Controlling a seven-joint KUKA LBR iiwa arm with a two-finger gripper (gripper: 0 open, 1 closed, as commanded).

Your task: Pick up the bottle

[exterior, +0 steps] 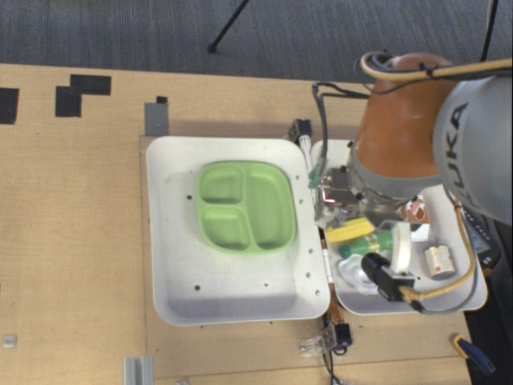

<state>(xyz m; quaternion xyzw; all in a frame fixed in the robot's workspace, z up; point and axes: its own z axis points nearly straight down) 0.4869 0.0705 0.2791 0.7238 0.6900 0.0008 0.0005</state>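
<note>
A green bottle [375,242] with a white cap lies on its side in the right bin [473,291], next to a yellow item [350,231]. The arm's orange and grey wrist [401,135] hangs over the bin and hides much of it. My gripper [340,201] shows as metal parts below the wrist, just above and to the left of the bottle, over the yellow item. I see nothing that is clearly held.
The left bin [172,295] holds a green divided plate [244,205]. The right bin also holds a small white box [438,259], a red and white item [415,210] and white wrapping [353,273]. A black and yellow cable [401,289] droops over the bin's front.
</note>
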